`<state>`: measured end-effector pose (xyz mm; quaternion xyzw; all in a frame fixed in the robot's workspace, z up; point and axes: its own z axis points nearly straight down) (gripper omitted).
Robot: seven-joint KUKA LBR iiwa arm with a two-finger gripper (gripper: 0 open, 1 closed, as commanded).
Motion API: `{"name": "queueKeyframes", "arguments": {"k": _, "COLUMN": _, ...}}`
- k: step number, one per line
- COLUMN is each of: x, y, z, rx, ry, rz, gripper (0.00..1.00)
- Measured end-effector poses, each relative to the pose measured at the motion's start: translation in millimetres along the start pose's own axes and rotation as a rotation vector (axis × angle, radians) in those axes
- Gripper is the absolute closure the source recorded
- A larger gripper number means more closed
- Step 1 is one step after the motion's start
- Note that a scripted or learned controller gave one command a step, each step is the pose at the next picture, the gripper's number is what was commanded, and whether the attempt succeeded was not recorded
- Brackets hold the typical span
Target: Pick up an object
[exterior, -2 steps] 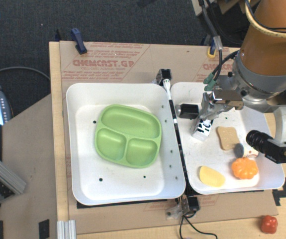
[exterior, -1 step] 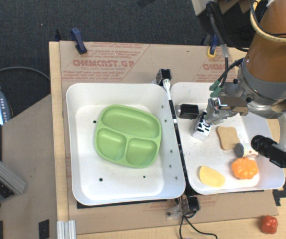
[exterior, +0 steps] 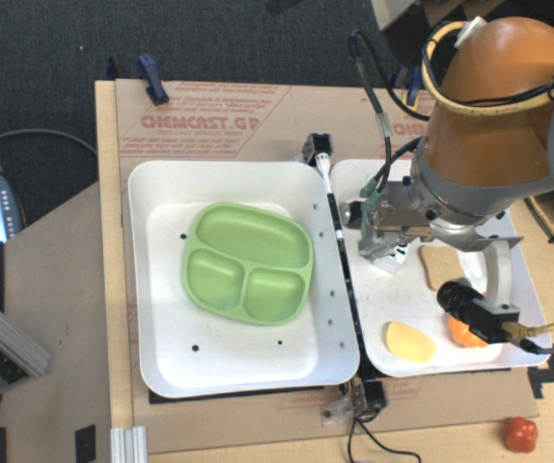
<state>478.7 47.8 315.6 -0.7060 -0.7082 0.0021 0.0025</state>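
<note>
a green divided plate (exterior: 249, 262) lies in the left bin (exterior: 152, 258). the arm (exterior: 494, 114) hangs over the right bin (exterior: 451, 360), where a yellow piece (exterior: 409, 340) lies near an orange piece (exterior: 463, 333) and a tan slab (exterior: 438, 264).

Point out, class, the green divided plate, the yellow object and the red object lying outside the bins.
green divided plate (exterior: 249, 261): camera view, on the ridge where its three compartments meet.
yellow object (exterior: 410, 340): camera view, on the middle of its top face.
red object (exterior: 521, 434): camera view, on its centre.
</note>
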Motion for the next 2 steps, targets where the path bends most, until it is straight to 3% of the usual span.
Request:
{"name": "queueKeyframes", "arguments": {"k": 1, "x": -3.2, "y": 1.1, "z": -107.2, "rx": -0.021, "ry": 0.001, "rz": 0.002, "gripper": 1.00}}
{"name": "queueKeyframes", "arguments": {"k": 2, "x": -2.6, "y": 0.7, "z": -111.8, "rx": -0.011, "ry": -0.001, "rz": 0.003, "gripper": 1.00}}
